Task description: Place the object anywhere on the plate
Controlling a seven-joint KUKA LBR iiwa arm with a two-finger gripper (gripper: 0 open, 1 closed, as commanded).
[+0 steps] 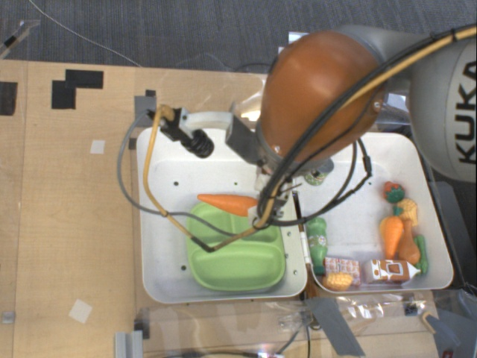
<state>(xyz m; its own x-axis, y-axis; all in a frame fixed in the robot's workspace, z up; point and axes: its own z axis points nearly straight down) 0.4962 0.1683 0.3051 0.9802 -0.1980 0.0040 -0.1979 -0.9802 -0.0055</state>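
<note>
While the grey arm leans over the left bin, you can see the toy carrot lying across the far rim of the green plate, its thick end toward the tool, tip over bare bin floor. Whether that tool grips or has let go, you cannot tell; cables and wrist hide it. By this look, the placing seems close but unconfirmed.

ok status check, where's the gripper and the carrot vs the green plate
Gripper low over the green plastic plate's back rim, fingers hidden by cables. Orange toy carrot lying across that rim, pointing left. Looped cables draped over plate.
</note>
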